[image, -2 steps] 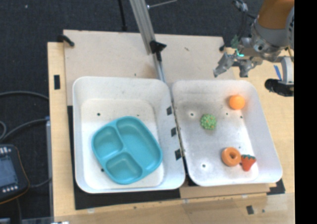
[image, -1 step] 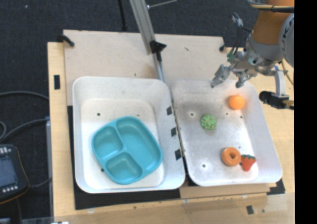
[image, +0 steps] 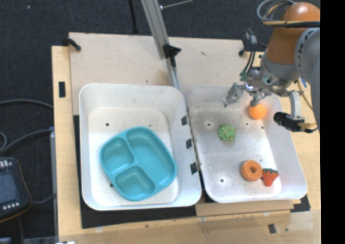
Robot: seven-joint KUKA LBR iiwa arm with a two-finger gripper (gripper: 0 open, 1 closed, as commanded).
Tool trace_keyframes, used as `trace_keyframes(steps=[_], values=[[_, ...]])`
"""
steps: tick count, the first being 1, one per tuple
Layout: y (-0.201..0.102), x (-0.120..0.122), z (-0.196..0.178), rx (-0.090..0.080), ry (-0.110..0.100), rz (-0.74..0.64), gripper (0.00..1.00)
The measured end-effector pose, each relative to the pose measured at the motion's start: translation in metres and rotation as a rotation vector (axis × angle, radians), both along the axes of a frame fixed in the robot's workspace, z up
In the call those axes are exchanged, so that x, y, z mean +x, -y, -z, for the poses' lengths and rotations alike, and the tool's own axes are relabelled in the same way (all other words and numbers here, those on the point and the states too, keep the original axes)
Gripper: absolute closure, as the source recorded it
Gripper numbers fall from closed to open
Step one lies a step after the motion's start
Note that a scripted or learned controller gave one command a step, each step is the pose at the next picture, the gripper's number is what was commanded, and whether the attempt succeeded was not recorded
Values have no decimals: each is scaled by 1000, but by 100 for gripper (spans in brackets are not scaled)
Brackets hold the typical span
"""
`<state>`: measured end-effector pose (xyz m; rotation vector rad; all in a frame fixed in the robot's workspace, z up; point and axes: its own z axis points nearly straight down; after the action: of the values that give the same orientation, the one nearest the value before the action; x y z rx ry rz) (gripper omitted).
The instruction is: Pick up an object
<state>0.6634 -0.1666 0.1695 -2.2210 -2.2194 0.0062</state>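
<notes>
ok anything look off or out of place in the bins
Nothing stands out. The teal divided plate lies flat in the left bin, turned at an angle; the orange ball, green ball, donut and strawberry sit apart in the right bin.

In the right bin (image: 285,151) we see four small things: an orange ball (image: 257,111) at the far side, a green knobbly ball (image: 227,133) near the middle, and an orange ring (image: 251,170) touching a red strawberry-like piece (image: 269,177) at the near side.
</notes>
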Motion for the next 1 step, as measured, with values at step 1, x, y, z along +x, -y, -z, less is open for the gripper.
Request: trace_keyframes(steps=[1], values=[[-6,-8,52,1,0,2,0]])
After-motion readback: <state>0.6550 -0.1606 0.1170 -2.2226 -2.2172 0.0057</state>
